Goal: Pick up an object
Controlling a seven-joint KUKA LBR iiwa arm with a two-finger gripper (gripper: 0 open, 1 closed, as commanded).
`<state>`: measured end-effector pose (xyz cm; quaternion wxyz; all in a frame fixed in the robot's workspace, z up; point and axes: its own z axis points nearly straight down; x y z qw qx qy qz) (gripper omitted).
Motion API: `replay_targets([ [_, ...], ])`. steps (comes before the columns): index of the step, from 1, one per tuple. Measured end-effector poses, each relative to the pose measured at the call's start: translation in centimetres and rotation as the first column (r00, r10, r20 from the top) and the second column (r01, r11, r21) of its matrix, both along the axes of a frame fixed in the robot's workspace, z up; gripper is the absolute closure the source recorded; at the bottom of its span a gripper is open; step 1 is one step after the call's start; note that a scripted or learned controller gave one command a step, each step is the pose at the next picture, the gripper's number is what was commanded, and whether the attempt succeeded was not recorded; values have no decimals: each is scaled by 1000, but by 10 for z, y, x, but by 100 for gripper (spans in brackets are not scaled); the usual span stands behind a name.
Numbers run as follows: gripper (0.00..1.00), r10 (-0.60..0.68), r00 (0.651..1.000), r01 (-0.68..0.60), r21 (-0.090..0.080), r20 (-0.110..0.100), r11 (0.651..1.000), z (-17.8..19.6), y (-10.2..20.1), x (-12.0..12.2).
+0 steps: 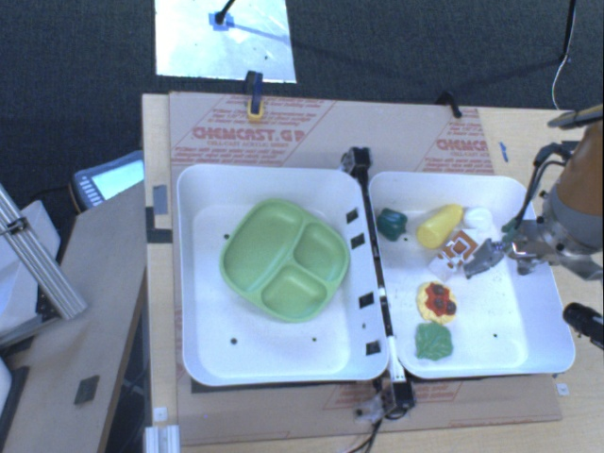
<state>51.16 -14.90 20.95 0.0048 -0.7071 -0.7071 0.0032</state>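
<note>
Arm reaching into the right white bin [543,347]

The metal two-finger gripper [477,260] hangs beside the orange-patterned white packet [457,250], placed for a grasp; its state is unclear.

At your 3 o'clock edge you've got the arm [578,217]: grey rounded wrist housing, tan-orange band above it, toward 2 o'clock. A thin dark cable [538,179] loops off the housing on its 10 o'clock side. The gripper [483,260] is bare grey metal, slim fingers sticking out toward 9 o'clock from a blockier grey body with a dark bracket on top. There's a black rounded part [585,323] at about 4 o'clock, below the wrist. Screws and markings are too small to read.
</note>
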Motion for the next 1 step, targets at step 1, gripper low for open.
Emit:
replay_targets([
  [1,0,3,1000,-3,-2,12,1000,6,0,3],
])
